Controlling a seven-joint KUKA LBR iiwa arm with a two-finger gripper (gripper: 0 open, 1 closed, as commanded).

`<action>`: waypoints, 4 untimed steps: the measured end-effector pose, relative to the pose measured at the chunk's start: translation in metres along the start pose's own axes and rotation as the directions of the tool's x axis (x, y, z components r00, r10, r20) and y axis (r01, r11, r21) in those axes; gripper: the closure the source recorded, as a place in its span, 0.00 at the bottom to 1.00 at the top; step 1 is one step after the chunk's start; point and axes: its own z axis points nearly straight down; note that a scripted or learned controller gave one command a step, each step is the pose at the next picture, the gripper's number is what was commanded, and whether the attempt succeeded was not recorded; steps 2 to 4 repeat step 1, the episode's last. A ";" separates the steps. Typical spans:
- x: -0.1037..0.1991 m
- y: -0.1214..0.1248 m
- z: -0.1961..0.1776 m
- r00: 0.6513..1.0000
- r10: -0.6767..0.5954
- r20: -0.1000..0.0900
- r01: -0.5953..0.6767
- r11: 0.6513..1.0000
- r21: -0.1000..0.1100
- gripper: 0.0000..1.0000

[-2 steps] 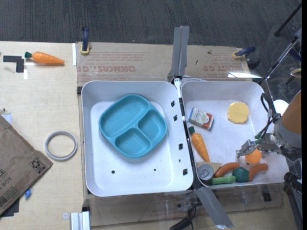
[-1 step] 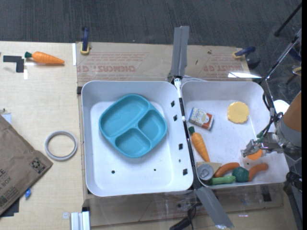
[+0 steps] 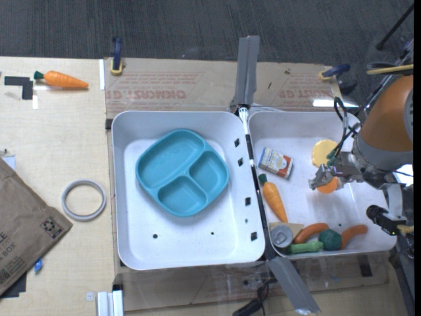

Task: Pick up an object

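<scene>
Two shallow white bins sit side by side on a light wooden bench, with brown cardboard under and behind them and dark grey carpet beyond the bench's far edge. Taking the left bin as landmark: well to its far left a toy carrot lies on the bench beside a black L-shaped mark; nearer, just left of the bin, rests a pale ring of tape, and a brown cardboard box lies further left, at the picture's edge.

Inside the left bin lies a blue divided plate with three compartments, set at a slant near the middle.

The right bin touches the left bin's right wall. In it, closest to that wall, are a small carton, an orange carrot and a round metal can. Further right along the near edge lie a red-orange sausage shape, a green vegetable and another orange piece. A yellow round object lies toward the far right.

The gripper hangs low just beside that yellow object, over a small orange object; whether its fingers clamp that piece I cannot tell.
</scene>
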 end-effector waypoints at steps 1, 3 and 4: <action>0.059 0.040 -0.076 1.000 0.015 0.001 -0.015 1.000 0.000 1.00; 0.059 0.040 -0.076 1.000 0.015 0.001 -0.015 1.000 0.000 1.00; 0.059 0.040 -0.076 1.000 0.015 0.001 -0.015 1.000 0.000 1.00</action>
